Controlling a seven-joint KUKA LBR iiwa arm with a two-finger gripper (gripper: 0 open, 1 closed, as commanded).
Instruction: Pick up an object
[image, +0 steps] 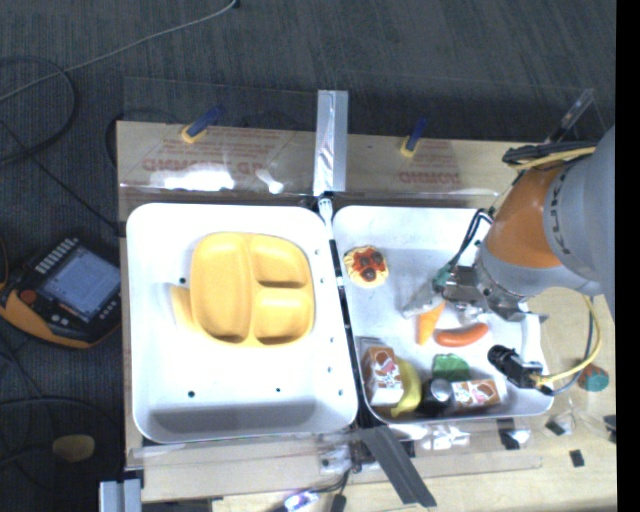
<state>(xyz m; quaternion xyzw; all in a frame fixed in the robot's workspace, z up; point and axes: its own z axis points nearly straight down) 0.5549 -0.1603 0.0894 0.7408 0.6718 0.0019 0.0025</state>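
Tool (447, 292) placement is low in the right bin (400, 222), at the end of the grey arm with its orange band (520, 225), just above and beside the upper end of a small orange carrot (429, 322). Whether the tool is spread or pressed together cannot be told, since its tips are blurred against the bin floor, and nothing can be seen gripped in it.

Several candidates lie in this bin: the carrot, a red sausage-shaped piece (462, 336) just right of it, a round pizza-like toy (366, 265) toward the upper left, and along the lower wall a small carton (379, 371), a banana (407, 390), a dark bottle (437, 393) and a flat packet (477, 392) crowded together. The left bin (150, 300) carries a yellow divided tray (250, 287).

The carrot is judged the nearest target. For a sound grasp, the tool should be centred over the carrot's thicker middle rather than its tapered tip, with closure across its narrow width. The sausage-shaped piece lies close, so it could be nudged or caught as well. The lift should be made straight up, clear of the bin wall.
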